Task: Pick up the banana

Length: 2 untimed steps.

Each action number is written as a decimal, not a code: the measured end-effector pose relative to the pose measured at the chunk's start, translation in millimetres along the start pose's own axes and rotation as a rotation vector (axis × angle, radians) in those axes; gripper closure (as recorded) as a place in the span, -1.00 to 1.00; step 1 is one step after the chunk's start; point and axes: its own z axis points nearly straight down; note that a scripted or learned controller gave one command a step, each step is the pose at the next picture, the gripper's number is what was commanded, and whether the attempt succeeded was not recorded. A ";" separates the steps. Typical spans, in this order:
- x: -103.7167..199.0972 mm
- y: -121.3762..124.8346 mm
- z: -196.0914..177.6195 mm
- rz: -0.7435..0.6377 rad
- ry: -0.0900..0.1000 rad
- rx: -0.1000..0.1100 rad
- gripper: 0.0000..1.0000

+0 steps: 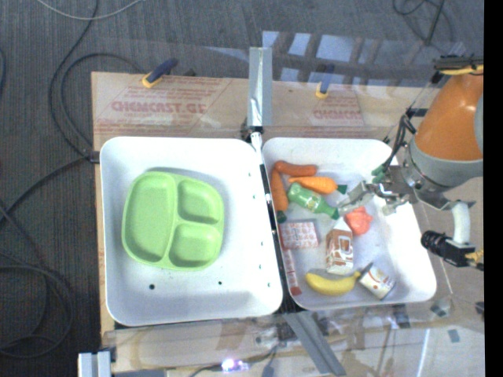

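Banana (331,282) lying flat at right bin's (413,285) near edge, between carton (340,250) and can (378,282), well apart from gripper (366,192) hovering above, grip state impossible to tell, approach pending.

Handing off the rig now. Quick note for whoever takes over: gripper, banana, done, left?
Gripper: over the right bin, upper middle, near the green bottle and a red item; no object seen between its fingers.
Banana: lying at the right bin's near edge, beside a small can and below a carton.
Green tray sits in the left bin.
Done: nothing picked.
Left: move to the banana, grasp, lift.
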 end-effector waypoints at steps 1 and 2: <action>19.0 -51.5 72.3 0.086 0.000 0.002 -1.00; 48.0 -50.3 16.3 -0.265 -0.003 -0.001 -1.00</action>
